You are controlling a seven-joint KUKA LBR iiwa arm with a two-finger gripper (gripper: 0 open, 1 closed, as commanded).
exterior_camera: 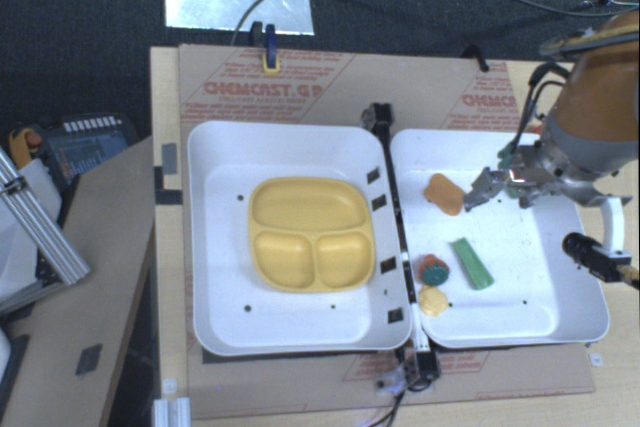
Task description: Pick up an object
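Worktop carries two white bins. Tool [480, 189] hangs beside the orange piece [444, 194] in the right bin [560, 315]; grip state indeterminate. Piece judged light, rounded, possibly slippery; grasp across its narrow middle.

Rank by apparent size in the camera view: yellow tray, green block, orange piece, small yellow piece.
1. Yellow tray, by far the largest.
2-3. Green block and orange piece: they look alike, no clear ranking.
4. Small yellow piece, smallest.
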